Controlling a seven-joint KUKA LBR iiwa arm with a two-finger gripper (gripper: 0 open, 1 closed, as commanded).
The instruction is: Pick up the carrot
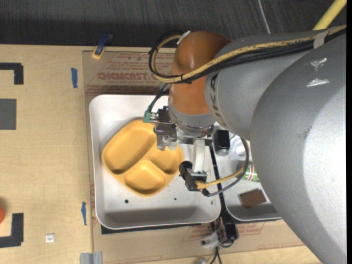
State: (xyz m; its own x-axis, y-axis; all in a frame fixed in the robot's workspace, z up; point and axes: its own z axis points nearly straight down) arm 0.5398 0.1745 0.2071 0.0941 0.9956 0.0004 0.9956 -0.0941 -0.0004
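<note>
Showing at far left bench edge: orange-red blob (1,213), too cropped for naming. Sitting in left bin (110,208): yellow divided dish (132,153). Hanging over dish's right rim: gripper (181,158), opening impossible to tell. Probably lying hidden under the wrist: carrot, with bearing and long axis unreadable.

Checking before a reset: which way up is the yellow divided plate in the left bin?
Right way up: the yellow divided plate lies flat in the left bin, its three hollows facing the camera.
</note>
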